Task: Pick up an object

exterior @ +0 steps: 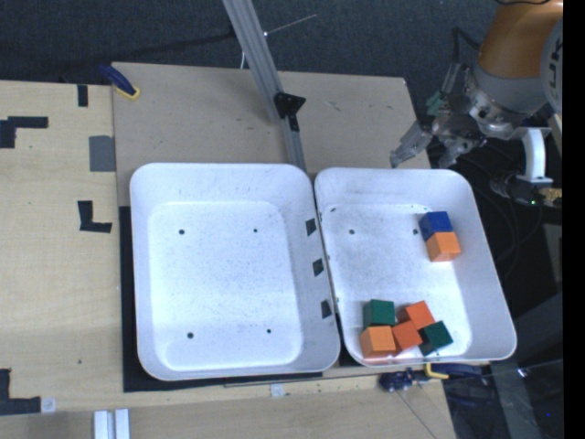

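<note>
The right bin (475,208) holds several small blocks. A blue block (435,221) and an orange block (443,245) touch each other near its right wall. At its near edge lies a cluster: a green block (378,314), orange blocks (377,339) (419,315), and a dark green block (436,337). My gripper (422,156) hangs above the bin's far rim, behind the blue block, open with nothing between its fingers (403,155).
The left bin (146,245) sits beside the right one. A slanted metal post (265,62) rises behind the bins. A blue and yellow clamp (411,378) grips the bench's near edge. Cables hang past the bench at right.
</note>
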You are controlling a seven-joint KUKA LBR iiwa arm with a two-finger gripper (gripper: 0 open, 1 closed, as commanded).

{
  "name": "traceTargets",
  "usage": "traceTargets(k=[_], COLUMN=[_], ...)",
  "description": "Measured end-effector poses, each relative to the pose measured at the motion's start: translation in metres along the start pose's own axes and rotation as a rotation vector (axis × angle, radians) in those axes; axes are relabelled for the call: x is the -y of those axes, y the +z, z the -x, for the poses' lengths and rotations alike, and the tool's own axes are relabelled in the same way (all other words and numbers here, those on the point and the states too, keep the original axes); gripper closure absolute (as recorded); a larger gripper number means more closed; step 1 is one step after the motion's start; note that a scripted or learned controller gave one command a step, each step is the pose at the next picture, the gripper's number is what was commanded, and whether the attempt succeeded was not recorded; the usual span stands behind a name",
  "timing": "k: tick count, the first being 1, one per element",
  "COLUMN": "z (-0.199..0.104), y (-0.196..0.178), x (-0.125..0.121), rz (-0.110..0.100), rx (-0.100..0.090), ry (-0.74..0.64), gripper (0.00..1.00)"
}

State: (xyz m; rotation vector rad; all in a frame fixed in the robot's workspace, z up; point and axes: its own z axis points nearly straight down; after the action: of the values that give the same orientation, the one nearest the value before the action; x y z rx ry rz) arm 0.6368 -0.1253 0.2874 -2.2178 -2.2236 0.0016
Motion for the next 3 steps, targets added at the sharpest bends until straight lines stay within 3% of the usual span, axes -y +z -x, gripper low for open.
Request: traceTargets(k=[1, 3], z=[0.0, 0.004], y=[0.0, 0.111], x=[0.0, -0.01], rz=[0.0, -0.004], rx=[0.001, 0.001], ry=[0.0, 0.001], gripper=[0.0, 0.0])
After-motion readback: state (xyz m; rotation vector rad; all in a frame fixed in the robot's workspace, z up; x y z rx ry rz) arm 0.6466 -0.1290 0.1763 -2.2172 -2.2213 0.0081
